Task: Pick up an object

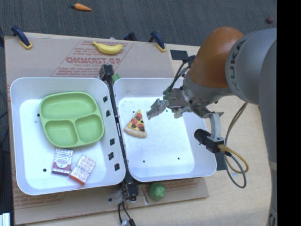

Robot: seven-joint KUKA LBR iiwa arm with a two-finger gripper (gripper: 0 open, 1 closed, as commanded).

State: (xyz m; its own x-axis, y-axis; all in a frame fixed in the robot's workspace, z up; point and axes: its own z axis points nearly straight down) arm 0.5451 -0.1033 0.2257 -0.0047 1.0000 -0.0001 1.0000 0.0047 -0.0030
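A toy pizza slice point(136, 125) lies in the right bin point(164, 166), near its left wall. My gripper point(167, 111) hovers just right of and slightly behind the slice, over the middle of that bin. Its fingers are spread open with nothing between them; the left fingertip point(154, 110) points toward the slice without touching it. In the left bin point(23, 140) rest a green divided plate point(71, 117) and two small snack packets point(62, 161) point(83, 169) near the front.
A toy banana point(108, 46) sits on the cardboard behind the bins. A green ball point(157, 190) lies in front of the right bin. A carrot point(82, 6) is on the floor at the back. Blue clamps point(158, 40) hold the board's edge.
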